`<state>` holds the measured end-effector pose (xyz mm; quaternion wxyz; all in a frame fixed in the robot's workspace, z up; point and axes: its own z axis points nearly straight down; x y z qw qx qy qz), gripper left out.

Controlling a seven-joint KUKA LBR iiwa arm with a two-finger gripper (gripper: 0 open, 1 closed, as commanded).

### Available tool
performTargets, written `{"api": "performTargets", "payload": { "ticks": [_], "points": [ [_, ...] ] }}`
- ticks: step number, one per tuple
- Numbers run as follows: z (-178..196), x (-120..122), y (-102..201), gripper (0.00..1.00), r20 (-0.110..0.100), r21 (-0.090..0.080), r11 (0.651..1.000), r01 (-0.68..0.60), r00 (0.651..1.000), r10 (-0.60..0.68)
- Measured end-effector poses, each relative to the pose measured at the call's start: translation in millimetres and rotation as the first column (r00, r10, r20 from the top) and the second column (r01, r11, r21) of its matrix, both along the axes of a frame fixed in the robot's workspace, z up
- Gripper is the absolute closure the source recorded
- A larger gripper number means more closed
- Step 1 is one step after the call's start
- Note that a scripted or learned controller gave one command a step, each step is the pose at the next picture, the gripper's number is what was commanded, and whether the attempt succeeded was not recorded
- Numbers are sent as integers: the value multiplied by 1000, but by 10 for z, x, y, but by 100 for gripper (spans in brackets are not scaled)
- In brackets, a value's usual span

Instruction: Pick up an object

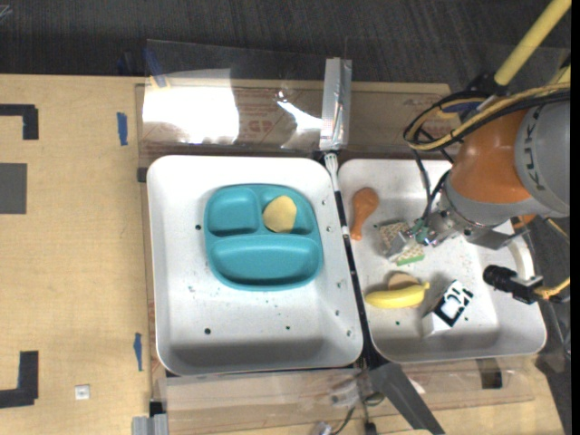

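- My bench (pixel 72 243) is bare brown board with black and blue tape marks; dark floor (pixel 272 7) lies beyond it.
- Two white bins sit side by side: the left bin (pixel 172 270) bears a teal divided plate (pixel 263 252) with a yellow lump (pixel 279 213).
- The right bin (pixel 507 333) holds an orange piece (pixel 362 208), a banana (pixel 395 295) and a black-and-white block (pixel 450 304).
- My gripper (pixel 419 235) hangs over the right bin by a small speckled item (pixel 395 239); its state I cannot tell.

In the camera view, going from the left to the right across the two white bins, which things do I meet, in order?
Teal divided plate → yellow round food piece on it → orange carrot-like piece → banana → black-and-white block.
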<state>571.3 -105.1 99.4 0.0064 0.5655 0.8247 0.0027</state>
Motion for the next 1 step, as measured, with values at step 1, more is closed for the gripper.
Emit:
{"api": "performTargets", "payload": {
  "ticks": [1],
  "points": [
    [1274,-42,498,100,0,5,997,73,997,-73]
  ]
}}
